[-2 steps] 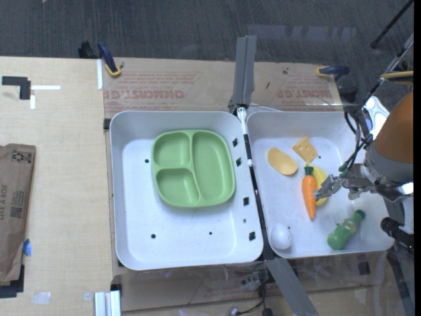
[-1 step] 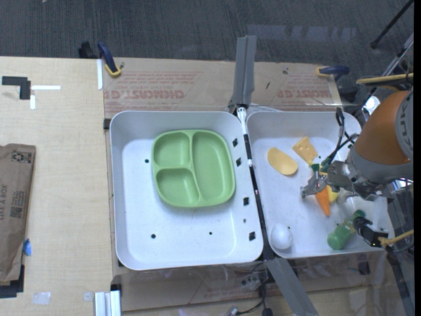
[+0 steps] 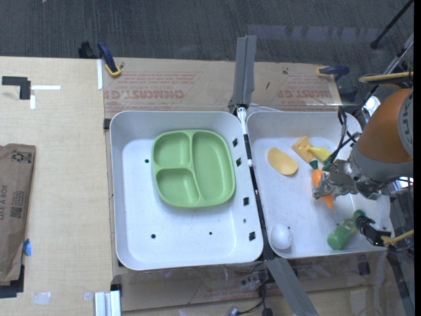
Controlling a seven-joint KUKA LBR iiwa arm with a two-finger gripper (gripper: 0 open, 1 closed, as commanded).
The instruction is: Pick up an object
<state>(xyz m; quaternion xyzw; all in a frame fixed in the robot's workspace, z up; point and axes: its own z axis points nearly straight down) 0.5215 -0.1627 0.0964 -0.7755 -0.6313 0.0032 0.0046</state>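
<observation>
Pale counter is seen carrying two white bins. Left bin is occupied by a green divided plate. Tool is lowered in right bin over an orange object; finger state cannot be told.

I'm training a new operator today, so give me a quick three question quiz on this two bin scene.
1. True or false: the green tray lies in the left bin.
2. Which thing lies nearest the right bin's front left corner? A) white egg B) yellow slice C) green bottle
3. Fill in: the gripper hovers by something coloured ____.

Key: 1 true. 2 A. 3 orange; an orange piece sits at the gripper.
</observation>
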